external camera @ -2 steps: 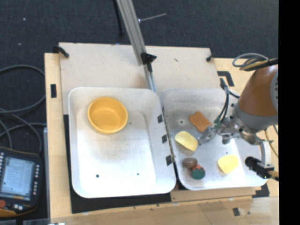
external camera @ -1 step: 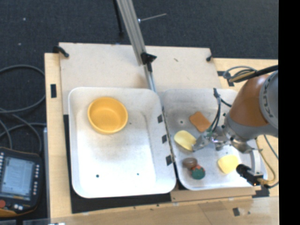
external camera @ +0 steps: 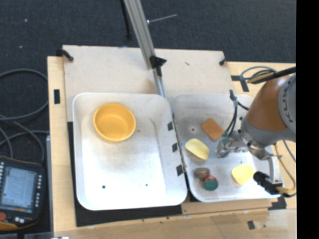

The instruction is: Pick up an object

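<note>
Claw (external camera: 224, 148) hung low in the right bin (external camera: 192, 108), and we could not tell from this slanting view whether it was released or clenched; nothing showed caught in it.

Going near to far, we judged the risks as follows. Nearest the front rim lay a small brown piece (external camera: 201, 173) touching a green and red one (external camera: 211, 183); a grab there could have taken two things at once or knocked one aside. To the right of these, a yellow block (external camera: 242, 174) sat close under the arm's wrist (external camera: 264, 128), where the arm's own bulk hid it from us in part. The pale yellow piece (external camera: 197, 149), the likeliest target, lay just beside the claw on its left, apart from it; a straight descent would have missed, we thought, or clipped its edge and pushed it away. Beyond it, the orange-brown block (external camera: 213, 129) lay near the claw, up and left. Farthest, the yellow bowl (external camera: 114, 122) rested in the left bin (external camera: 82, 148), well apart.
</note>
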Motion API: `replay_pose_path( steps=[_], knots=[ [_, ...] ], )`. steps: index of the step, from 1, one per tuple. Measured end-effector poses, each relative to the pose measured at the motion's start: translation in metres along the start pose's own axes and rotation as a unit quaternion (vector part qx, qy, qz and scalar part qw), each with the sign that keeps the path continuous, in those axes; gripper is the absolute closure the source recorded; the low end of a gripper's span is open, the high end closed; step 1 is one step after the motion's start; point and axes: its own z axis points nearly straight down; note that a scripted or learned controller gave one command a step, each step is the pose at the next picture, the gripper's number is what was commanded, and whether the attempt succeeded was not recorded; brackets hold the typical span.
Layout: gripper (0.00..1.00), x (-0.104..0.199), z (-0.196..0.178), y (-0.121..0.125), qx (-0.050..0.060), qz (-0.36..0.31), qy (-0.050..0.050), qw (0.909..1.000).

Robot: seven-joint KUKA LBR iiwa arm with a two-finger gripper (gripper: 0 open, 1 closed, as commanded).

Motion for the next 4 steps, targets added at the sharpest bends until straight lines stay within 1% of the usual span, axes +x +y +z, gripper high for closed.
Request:
replay_pose_path(
  steps=[1, 2, 3, 4],
  knots=[
    [1.00, 0.001, -0.044, 0.004, -0.001, -0.004, -0.001, 1.0000],
    [1.00, 0.004, -0.106, 0.001, -0.003, -0.004, -0.001, 1.0000],
    [1.00, 0.002, -0.130, 0.003, -0.001, -0.004, -0.001, 1.0000],
    [1.00, 0.062, -0.127, 0.011, 0.001, -0.007, 0.001, 1.0000]
  ],
)
